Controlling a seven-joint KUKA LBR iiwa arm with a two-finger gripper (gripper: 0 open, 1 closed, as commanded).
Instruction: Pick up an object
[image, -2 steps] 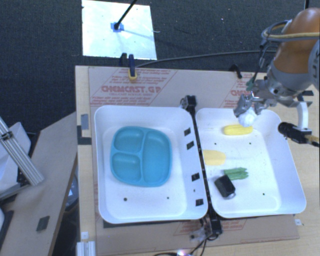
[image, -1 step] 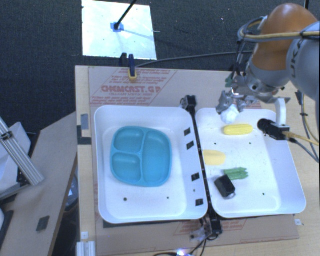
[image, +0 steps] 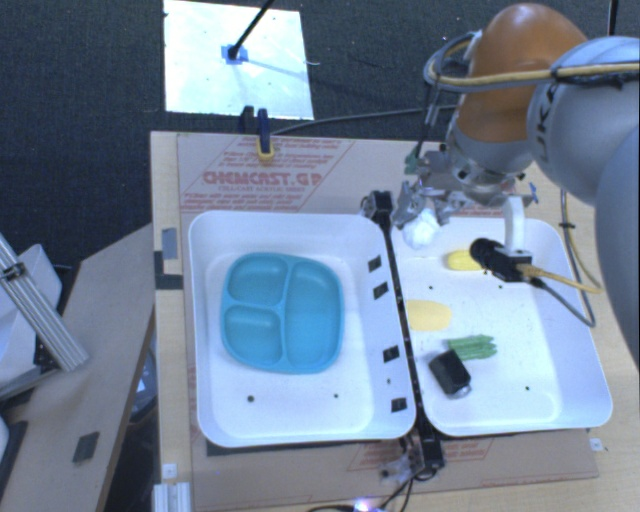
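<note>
End effector (image: 428, 212) above right bin (image: 570, 395), board (image: 262, 180) printed "CHEMCAST GP"

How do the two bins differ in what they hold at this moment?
The left bin holds one large thing, a blue divided plate; the right bin holds several small ones, among them a yellow piece, a green item and a black block. The gripper hangs over the right bin's far corner, not the left bin. Both are shallow and white.
</note>
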